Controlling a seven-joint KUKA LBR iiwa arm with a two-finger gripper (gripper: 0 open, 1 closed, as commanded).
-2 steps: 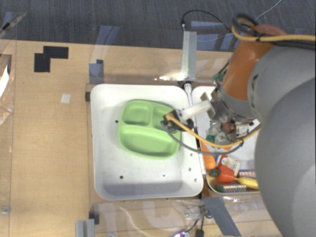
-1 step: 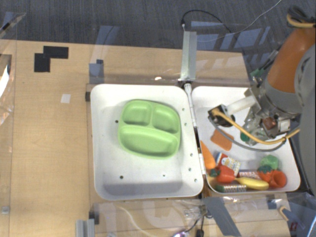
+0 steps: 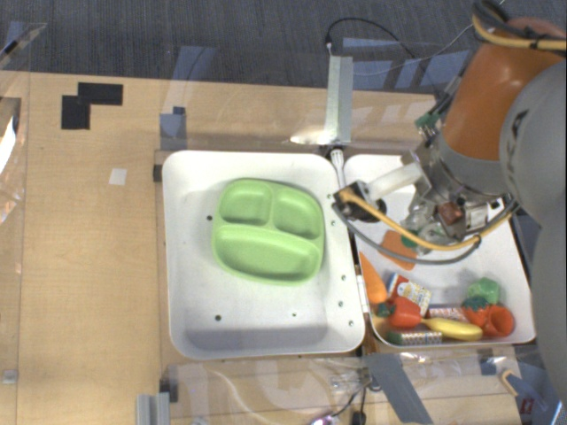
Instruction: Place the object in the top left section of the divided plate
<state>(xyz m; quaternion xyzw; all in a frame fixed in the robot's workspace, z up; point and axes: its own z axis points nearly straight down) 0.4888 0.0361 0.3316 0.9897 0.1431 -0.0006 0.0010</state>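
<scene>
The green divided plate lies near the middle of the left bin, a smooth, glossy plastic dish with rounded corners, turned slightly askew. It has two small sections along its far edge and one long section along its near edge; all three show bare green plastic.

The arm comes in from the right, its broad orange band rounded and matte, with grey casing beside it. The gripper hangs over the far half of the right bin, amid cables (a yellow one loops below it, and a dark one beside it). Whether its fingers are spread or closed cannot be told, since the wrist and cables crowd the tips, and nothing can be seen held between them.

The toys sit heaped along the near edge of the right bin: a tapered orange carrot at the left wall, a curved yellow banana lying flat nearest the edge, a small red and white carton beside the carrot, a knobbly green piece and a round orange piece at the right. All are well apart from the plate, across the bins' shared walls.

The bench is pale wood grain.
</scene>
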